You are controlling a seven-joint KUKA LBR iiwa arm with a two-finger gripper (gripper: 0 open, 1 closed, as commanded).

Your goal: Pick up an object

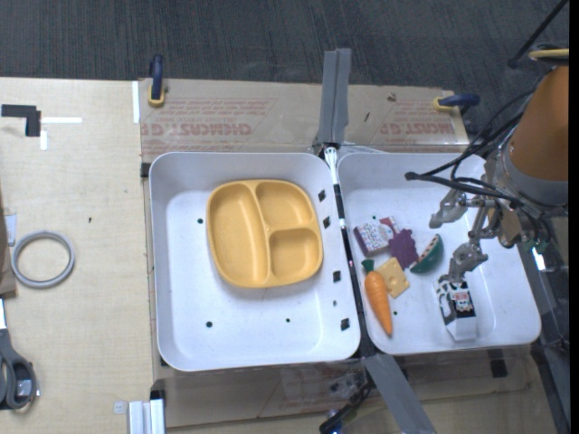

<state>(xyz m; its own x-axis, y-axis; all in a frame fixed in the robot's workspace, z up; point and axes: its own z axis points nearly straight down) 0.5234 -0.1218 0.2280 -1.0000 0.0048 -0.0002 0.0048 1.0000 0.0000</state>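
Camera view, left to right. Left bin (172,269) holds a yellow divided plate (265,231). Right bin (516,324) holds a toy carrot (378,302), a cracker (393,277), a purple piece (403,245), a watermelon slice (429,252) and a small milk carton (459,309). The gripper (468,242) hangs over the carton, fingers parted, nothing between them. Risk, as judged: the upright white carton, printed black with a red accent, may tip or slide against the bin's wall if the fingers close off-centre.
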